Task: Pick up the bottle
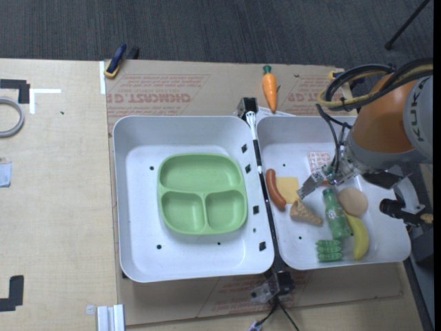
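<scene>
The gripper (322,183) hangs at the top end of the green bottle (335,214), which lies lengthwise away from it toward the bin's near edge.

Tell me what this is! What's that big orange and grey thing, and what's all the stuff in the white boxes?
It is a robot arm, grey with an orange band, seen by one camera looking down from above. It reaches in from the right. Its tool hangs over the right shallow white bin, just above a small clear green plastic bottle that it should pick up. I can't tell if it holds anything yet. Around the bottle lie toy foods: a red sausage, a yellow cheese slice, a tan egg, a yellow banana. The left white bin holds a green divided plate.
</scene>
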Tool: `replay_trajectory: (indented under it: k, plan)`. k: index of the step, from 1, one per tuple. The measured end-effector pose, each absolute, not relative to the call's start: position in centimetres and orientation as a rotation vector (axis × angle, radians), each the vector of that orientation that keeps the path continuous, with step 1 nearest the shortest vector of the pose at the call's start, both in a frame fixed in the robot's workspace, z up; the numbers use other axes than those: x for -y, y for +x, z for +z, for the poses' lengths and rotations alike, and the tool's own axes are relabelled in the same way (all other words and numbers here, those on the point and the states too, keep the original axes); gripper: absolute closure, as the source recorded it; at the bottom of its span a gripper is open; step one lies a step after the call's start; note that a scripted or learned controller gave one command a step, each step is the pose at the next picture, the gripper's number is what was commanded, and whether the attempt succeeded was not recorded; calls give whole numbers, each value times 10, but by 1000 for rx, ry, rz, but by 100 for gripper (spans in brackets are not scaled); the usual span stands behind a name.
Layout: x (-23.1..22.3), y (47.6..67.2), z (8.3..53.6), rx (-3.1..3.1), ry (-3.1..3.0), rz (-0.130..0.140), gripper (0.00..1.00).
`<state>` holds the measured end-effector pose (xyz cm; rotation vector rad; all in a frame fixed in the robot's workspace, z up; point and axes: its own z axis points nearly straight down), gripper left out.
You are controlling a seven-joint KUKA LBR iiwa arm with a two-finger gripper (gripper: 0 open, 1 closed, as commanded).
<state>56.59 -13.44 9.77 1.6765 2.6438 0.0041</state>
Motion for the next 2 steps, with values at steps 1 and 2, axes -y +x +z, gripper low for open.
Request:
replay_trajectory:
  k: [1,2]
  plan:
    - [136,568,109,-2634,1678,4,100]
    - [84,526,192,-2754,1509,0,100]
